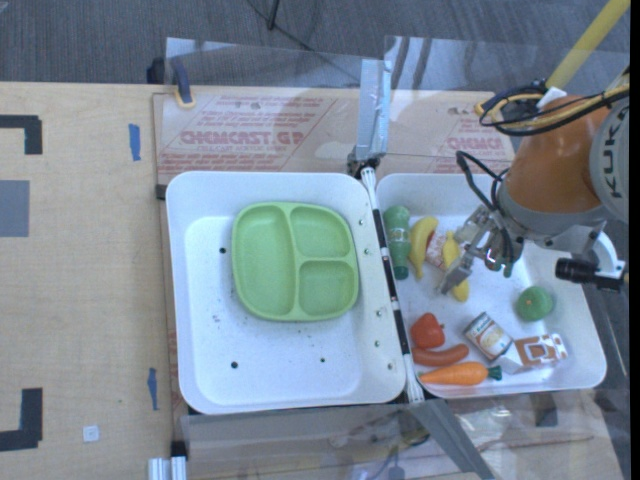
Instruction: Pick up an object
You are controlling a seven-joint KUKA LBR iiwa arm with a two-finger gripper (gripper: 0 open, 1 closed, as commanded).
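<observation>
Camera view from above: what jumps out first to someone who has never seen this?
The green plate with three sections, alone in the left bin. Then the right bin, crowded with toy food: a banana, a carrot, a red pepper. The grey-and-orange arm lowers its tool over them.

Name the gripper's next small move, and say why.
Probably a short descent. The gripper hangs in the right bin over a yellow piece beside the banana, with nothing visibly between its fingers, so lowering around that piece seems the likeliest step.
</observation>
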